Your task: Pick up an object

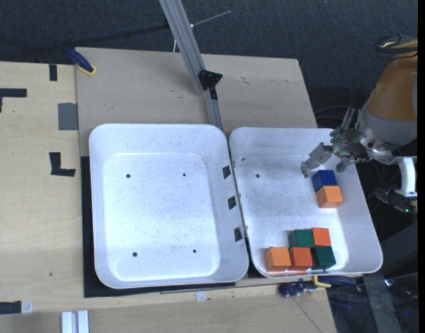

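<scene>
Hand (322, 159) with fingers spread, empty, just above the blue block (325, 178) and orange block (330, 196) in the right bin (268, 186).

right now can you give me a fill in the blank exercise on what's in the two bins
1. All the blocks lie in the ____ bin of the camera view.
2. The block nearest the gripper is ____ in colour.
3. Touching that block on its near side is a lone ____ block.
4. The cluster at the bin's front edge holds orange and ____ blocks.

Missing words: right; blue; orange; green
</scene>
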Controlling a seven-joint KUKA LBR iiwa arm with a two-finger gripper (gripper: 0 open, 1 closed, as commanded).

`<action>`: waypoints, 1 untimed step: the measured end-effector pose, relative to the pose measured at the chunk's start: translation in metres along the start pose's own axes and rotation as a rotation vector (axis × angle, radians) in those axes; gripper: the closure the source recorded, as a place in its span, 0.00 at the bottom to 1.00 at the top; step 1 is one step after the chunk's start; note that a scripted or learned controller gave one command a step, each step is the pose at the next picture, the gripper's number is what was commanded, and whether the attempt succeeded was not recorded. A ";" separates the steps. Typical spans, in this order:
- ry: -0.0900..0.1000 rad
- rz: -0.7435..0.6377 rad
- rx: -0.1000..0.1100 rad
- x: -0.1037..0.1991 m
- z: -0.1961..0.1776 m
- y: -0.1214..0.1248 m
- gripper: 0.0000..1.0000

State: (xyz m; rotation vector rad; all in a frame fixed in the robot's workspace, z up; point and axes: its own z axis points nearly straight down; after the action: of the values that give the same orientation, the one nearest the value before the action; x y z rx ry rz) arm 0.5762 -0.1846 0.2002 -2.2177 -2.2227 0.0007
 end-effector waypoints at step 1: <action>0.000 0.000 0.000 0.000 0.000 0.000 0.00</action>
State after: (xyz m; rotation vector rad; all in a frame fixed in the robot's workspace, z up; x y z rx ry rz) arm 0.5762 -0.1846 0.2002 -2.2173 -2.2232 0.0008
